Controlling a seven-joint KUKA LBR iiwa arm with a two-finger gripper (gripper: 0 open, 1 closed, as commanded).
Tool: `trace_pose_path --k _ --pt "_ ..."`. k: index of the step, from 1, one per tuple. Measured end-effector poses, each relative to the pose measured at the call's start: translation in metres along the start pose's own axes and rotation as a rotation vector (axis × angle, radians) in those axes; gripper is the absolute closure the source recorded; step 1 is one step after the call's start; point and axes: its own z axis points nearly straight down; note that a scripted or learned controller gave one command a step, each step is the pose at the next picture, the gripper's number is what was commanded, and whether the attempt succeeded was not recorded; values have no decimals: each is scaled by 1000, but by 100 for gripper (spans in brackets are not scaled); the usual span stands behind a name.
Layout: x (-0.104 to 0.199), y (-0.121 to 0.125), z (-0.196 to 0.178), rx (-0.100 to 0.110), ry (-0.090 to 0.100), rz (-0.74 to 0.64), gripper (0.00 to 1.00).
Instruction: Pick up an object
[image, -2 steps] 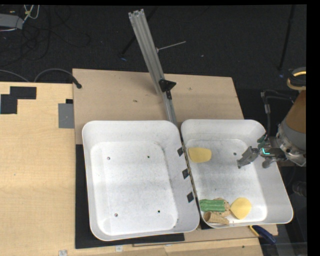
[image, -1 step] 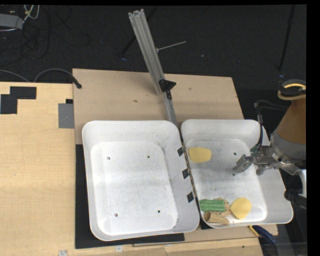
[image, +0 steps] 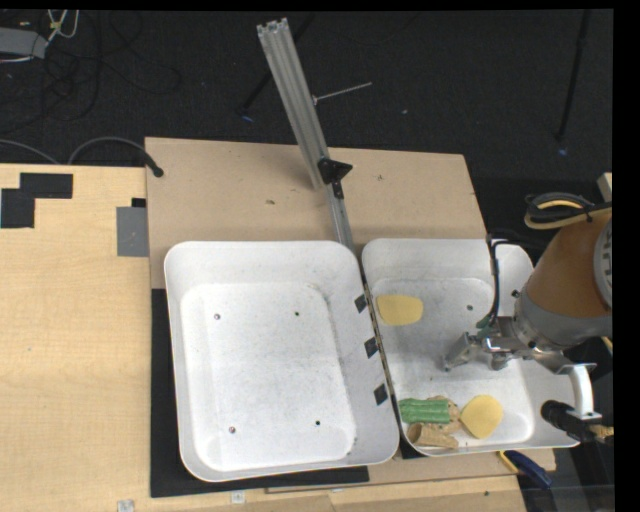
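- Hand (image: 462, 356) low over the middle of the right bin (image: 440, 262), reaching in from the bin's right edge; can't tell its state.
- Nothing seen in its grip.
- Yellow flat piece (image: 400, 309) near the right bin's left wall, far half.
- Green object (image: 426, 409), tan scrap (image: 434, 435) and yellow round piece (image: 482, 415) bunched at the near edge.
- Left bin (image: 262, 355) alongside, on the counter (image: 80, 340).

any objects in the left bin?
No. The left bin shows bare white floor; the yellow pieces and green item lie in the right bin.
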Motion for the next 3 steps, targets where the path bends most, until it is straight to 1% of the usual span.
trace_pose_path --k 1,2,3 --pt "0 0 6 -7 -2 3 0" --pt "-1 0 -4 -6 -1 8 100" --pt "5 -4 -64 -12 -4 -1 100"
